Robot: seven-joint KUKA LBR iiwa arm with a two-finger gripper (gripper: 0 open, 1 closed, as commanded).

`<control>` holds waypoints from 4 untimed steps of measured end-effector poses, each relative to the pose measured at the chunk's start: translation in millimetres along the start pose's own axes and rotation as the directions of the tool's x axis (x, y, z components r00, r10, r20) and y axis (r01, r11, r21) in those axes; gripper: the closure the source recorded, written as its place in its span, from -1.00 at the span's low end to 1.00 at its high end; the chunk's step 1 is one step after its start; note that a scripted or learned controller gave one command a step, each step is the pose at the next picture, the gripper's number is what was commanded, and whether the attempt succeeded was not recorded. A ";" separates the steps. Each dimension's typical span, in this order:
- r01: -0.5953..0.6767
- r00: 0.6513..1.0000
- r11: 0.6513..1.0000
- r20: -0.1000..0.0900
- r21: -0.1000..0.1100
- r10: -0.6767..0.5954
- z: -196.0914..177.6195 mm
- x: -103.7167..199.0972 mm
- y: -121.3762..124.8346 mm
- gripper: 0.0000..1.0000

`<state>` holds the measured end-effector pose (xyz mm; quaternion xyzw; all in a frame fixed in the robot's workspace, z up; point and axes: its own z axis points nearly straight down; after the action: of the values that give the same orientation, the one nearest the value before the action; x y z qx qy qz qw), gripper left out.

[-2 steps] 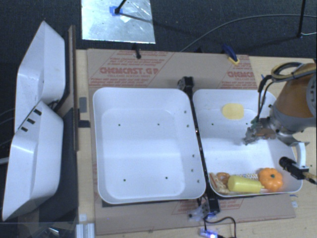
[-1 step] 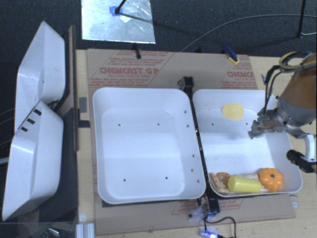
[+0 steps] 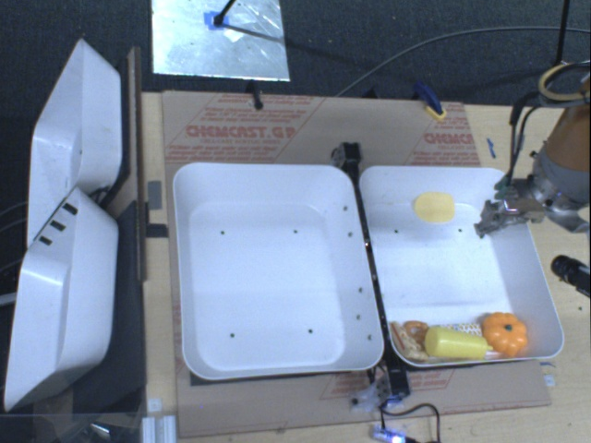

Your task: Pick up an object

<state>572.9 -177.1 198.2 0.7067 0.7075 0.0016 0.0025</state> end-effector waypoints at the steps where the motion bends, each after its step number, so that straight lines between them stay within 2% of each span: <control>1: -0.001 1.000 1.000 0.000 0.001 0.001 -44.6 -4.8 -3.2 1.00; 2: 0.000 1.000 1.000 0.000 0.001 0.000 -90.1 -5.0 -2.2 1.00; 3: 0.003 1.000 1.000 -0.001 0.005 -0.003 -91.3 47.8 -0.5 1.00; 4: 0.003 1.000 1.000 -0.002 0.006 -0.003 -71.4 97.5 7.2 1.00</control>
<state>579.6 -79.5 269.5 0.7055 0.7088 0.0003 -0.0004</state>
